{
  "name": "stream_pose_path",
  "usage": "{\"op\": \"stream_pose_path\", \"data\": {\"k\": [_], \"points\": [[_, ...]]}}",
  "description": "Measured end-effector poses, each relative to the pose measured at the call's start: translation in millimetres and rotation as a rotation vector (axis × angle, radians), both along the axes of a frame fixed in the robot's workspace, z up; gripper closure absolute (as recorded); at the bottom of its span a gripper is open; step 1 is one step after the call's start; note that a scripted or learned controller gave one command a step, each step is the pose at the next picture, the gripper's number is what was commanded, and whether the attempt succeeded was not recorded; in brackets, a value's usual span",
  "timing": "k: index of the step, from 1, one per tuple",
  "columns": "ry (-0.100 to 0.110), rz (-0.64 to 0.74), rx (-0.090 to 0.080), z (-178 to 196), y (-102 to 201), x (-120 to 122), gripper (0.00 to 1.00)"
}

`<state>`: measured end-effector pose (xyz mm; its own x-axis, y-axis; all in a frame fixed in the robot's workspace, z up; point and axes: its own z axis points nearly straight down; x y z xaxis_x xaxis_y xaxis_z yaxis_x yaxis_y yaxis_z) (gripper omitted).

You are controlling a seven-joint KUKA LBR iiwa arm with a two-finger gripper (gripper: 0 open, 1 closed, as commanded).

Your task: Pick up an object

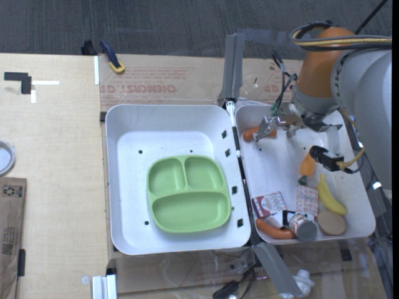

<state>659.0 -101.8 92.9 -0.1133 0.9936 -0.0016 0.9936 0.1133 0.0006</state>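
- The hand (267, 128) hangs low over the far left corner of the right bin (274, 167), its metal fingers pointing toward the bin's left wall; from this slant it cannot be told how far apart they stand, or whether they grip anything.
- A small orange piece (249, 134), possibly a toy carrot, lies just beside the fingertips, near that same left wall.
- Along the right bin's near wall lie an orange sausage-like piece (272, 230), a grey can (304, 226) and a tan oval piece (331, 223).
- A banana (329, 195) lies by its right wall, just above the tan piece.
- Left of the right bin, the left bin (124, 167) holds a green divided plate (189, 194).
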Motion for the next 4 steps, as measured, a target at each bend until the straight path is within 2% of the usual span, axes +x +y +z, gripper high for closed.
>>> {"op": "stream_pose_path", "data": {"k": [1, 2, 3, 4], "points": [[-0.002, -0.002, -0.001, 10.1, -1.3, 0.5, 1.0], [-0.002, -0.002, -0.001, 10.1, -1.2, 0.4, 0.0], [-0.005, -0.003, -0.002, 20.6, -2.5, 1.0, 1.0], [-0.004, -0.003, -0.002, 20.6, -2.4, 1.0, 0.0]]}}
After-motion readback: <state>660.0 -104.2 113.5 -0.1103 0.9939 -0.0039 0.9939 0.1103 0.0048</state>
